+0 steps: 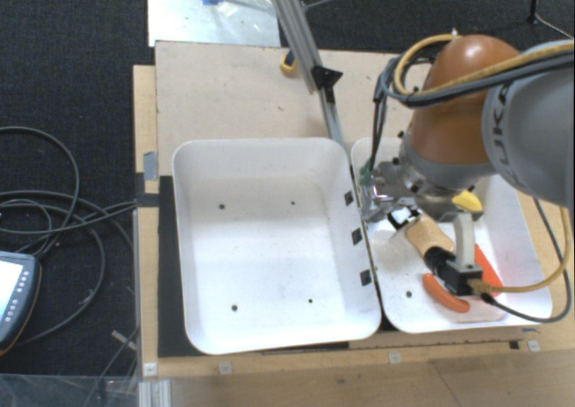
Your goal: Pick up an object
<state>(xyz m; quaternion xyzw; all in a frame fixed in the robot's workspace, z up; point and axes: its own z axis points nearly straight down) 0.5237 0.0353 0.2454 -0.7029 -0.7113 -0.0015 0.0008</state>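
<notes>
While the grey arm (530, 127) reaches in from the right, its orange band (458, 100) sits high over the right bin (537, 305) and covers much of that bin's far half. The gripper (393, 206) is down just beside the shared wall between the two bins, close to the right bin's left edge. Is it wide or narrow? I cannot tell from up here, the wrist hides it.

Now the target: an orange object (446, 296) lies on the right bin's floor near the front rim, curved and flat on the white. A red-orange piece (483, 263) lies just beside it, towards the right wall. Both are apart from the gripper, nearer the front edge.

Room to move? Bare white floor shows along the right bin's right wall and in its front right corner. It's tighter on the left, where small black clips (357, 236) line the shared wall.

Over in the left bin (260, 148), the white floor lies in full view, marked by a few dark dots. A grey pole (296, 28) slants down across the table (225, 91) to the bins' far corner. Loose cables (54, 207) trail on the dark floor off the table's left edge.
</notes>
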